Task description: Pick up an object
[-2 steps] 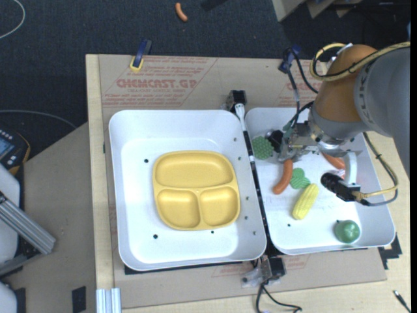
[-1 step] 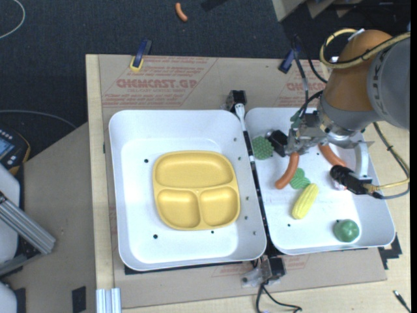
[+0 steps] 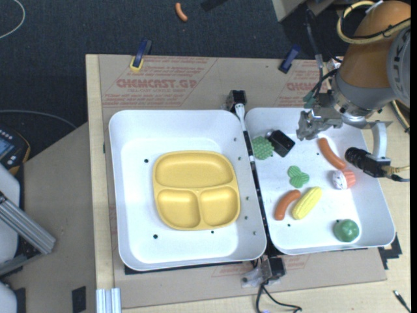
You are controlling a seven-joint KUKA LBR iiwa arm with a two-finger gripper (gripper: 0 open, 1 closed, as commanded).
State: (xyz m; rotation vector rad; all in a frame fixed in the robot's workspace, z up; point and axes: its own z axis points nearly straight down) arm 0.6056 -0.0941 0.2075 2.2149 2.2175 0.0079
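In the right bin (image 3: 384,222), toward its far side, my gripper (image 3: 311,128) hangs above the white floor, with the orange sausage (image 3: 330,153) lying just beside it on the near side. That sausage is the piece I judge closest to hand, though any of the toys here would answer the task. It looks like a small plastic play-food item: light, smooth, probably a little slippery, stiff enough not to squash. It lies on a slant, so I would take it across its narrow middle, jaws set square to its length, since a pinch near either rounded end would likely squirt it out.

Whether my fingers are spread or closed I cannot tell; from this angle they are a small dark and grey cluster under the wrist, and nothing is visibly caught there. I do not appear to be holding or touching any toy.

Around me: a black block (image 3: 281,142) and a green knobbly piece (image 3: 262,148) sit near the bin's left wall, a small green leafy toy (image 3: 298,176) lies in the middle, and nearer the front a second orange sausage (image 3: 286,205) touches a yellow corn cob (image 3: 306,202). A green ball-like fruit (image 3: 346,229) sits by the front right corner, and a white and orange piece (image 3: 343,179) rests near the right side. The left bin (image 3: 127,175) carries a yellow divided plate (image 3: 195,189).
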